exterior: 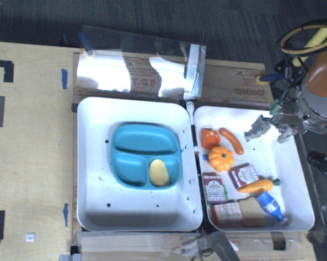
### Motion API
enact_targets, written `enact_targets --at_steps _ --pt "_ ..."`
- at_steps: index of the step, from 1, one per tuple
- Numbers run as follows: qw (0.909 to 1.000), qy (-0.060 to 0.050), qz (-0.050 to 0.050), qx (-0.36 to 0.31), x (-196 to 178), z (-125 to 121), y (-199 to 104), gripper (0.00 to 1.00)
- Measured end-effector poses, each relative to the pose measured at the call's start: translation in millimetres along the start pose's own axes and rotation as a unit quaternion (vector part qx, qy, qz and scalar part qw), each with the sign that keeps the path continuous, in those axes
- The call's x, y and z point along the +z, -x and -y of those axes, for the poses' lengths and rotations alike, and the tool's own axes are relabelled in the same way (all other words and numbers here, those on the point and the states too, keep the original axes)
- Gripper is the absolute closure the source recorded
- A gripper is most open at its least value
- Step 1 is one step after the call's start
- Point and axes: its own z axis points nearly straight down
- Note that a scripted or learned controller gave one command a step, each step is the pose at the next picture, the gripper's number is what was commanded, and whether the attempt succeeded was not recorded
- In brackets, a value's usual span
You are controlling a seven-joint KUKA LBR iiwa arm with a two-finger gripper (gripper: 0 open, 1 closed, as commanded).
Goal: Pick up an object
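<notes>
My gripper [270,131] hangs over the back right part of the right bin [301,180], open, with nothing between its fingers. Below and to its left lie a red-orange sausage [231,141], a red pepper-like toy [210,139] and a small orange pumpkin [221,158]. Nearer the front are a carrot [255,186], a blue bottle [271,207] and several brown-red snack packets [243,175]. The gripper touches none of them.
The left bin [89,167] holds a blue divided tray [145,153] with a yellow egg-shaped object [159,172] in its right compartment. A clear plastic sheet and a metal bar [193,71] stand behind the bins. Yellow cable loops [301,39] sit at the top right.
</notes>
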Motion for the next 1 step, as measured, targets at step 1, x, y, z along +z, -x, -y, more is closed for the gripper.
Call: enact_targets --at_steps 1 --pt "0.9994 0.005 0.001 -0.035 161.9 -29.1 12.5 0.0"
